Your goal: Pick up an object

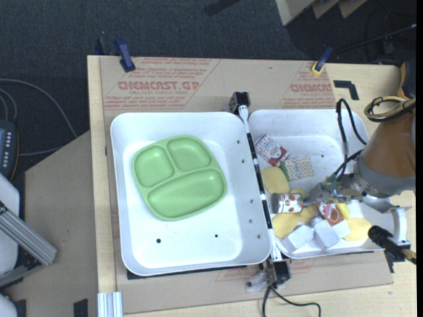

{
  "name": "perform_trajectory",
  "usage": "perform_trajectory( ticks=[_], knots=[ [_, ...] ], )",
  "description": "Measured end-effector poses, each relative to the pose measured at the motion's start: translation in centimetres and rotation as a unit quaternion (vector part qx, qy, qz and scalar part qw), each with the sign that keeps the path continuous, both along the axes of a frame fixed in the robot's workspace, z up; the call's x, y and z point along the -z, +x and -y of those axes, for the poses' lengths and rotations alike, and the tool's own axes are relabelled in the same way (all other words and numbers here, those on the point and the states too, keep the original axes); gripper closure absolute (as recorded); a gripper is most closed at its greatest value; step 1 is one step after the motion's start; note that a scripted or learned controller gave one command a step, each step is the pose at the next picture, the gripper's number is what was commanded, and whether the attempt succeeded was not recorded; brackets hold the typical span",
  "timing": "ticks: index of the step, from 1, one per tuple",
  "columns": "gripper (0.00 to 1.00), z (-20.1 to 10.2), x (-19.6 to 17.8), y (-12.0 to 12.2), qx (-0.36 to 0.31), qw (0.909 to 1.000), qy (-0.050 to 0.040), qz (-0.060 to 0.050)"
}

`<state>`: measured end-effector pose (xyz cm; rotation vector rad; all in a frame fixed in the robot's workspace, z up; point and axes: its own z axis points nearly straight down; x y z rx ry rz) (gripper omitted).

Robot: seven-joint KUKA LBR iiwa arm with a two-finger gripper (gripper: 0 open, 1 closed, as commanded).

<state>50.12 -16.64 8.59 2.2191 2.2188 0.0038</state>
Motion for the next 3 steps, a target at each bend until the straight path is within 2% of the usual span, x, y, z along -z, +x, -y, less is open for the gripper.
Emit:
perform_trajectory(
  ticks=[1,2,3],
  knots=[
    [0.0,-5.0,-0.3,0.5,0.005,0.9999,-0.0099,0.007],
    [0.0,-5.6,-0.5,-1.7,0.01,0.9997,-0.0162,0.014],
    [1.0,-5.4,-1.4,-1.7,0.01,0.9997,-0.018,0.015]
  ],
)
